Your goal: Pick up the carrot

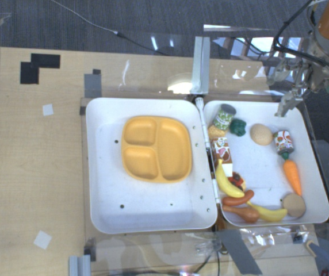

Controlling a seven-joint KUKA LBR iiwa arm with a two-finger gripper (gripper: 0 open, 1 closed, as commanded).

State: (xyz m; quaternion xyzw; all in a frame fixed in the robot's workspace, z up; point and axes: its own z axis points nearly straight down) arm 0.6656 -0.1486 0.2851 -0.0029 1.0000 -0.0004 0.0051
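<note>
Fingers (283, 106) of the gripper (287, 107): whether parted or closed cannot be told at this slant; no object is seen between them. The gripper hangs over the far right corner of the right bin (323, 211), well apart from the carrot (292, 176).

Task object: the carrot lies along the right wall of the right bin, just beside a red-labelled can (283, 142) on its far side and a brown round item (294, 205) on its near side.

Containers: the left bin (101, 211) holds a yellow divided plate (156, 148). The right bin also holds a pale round item (261, 134), a green item (237, 127), a small jar (224, 118), two bananas (229, 184) and a sausage (240, 214), crowded along its left and near sides.

Likely faults: a descent close to the right wall may strike the rim; a poorly centred closure may catch the can or the brown item instead; the tapered, smooth carrot may slip out if gripped near its thin end.
</note>
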